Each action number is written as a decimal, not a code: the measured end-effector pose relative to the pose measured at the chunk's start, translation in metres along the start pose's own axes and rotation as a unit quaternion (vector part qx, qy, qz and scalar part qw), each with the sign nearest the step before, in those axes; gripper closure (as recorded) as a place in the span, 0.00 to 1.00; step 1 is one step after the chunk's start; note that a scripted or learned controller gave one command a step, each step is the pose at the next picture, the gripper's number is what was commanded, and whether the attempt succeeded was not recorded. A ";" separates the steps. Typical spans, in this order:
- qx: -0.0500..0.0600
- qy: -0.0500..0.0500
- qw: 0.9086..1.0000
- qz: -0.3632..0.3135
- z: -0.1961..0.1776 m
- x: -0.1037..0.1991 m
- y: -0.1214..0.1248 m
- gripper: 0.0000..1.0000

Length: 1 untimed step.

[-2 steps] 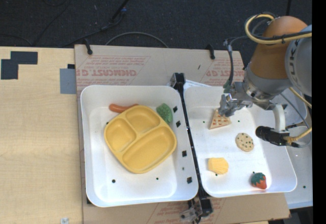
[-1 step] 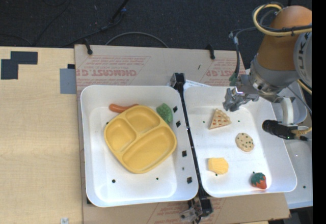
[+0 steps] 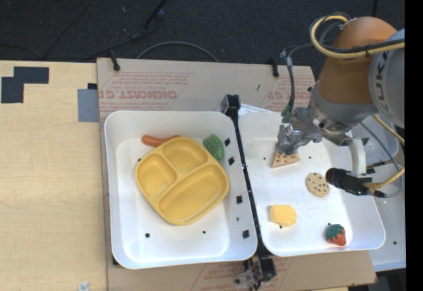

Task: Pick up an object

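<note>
My gripper (image 3: pixel 287 146) reaches down into the right bin (image 3: pixel 264 217), directly over the top of a pizza slice toy (image 3: pixel 286 161) that lies on the bin floor. A chocolate chip cookie (image 3: pixel 317 184) lies to the right of the slice. A yellow cheese block (image 3: pixel 283 215) sits nearer the front. A strawberry (image 3: pixel 336 235) rests in the front right corner. The fingertips touch or nearly touch the slice's upper end; nothing is lifted.
The left bin (image 3: pixel 122 230) holds a yellow divided plate (image 3: pixel 182 180), an orange carrot (image 3: pixel 157 140) behind it and a green leafy piece (image 3: pixel 214 147) at its right. A black divider bar (image 3: pixel 239 170) separates the bins.
</note>
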State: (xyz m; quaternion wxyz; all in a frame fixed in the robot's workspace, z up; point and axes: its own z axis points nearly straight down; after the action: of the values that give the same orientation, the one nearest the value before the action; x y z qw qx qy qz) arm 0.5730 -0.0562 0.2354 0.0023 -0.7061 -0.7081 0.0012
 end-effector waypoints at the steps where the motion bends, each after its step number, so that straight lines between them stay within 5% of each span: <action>1: 0.001 0.000 1.000 -0.001 0.013 0.051 -0.014 1.00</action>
State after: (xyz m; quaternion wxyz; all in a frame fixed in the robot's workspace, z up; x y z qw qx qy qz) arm 0.5588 -0.0056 0.2224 0.0029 -0.7056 -0.7086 0.0015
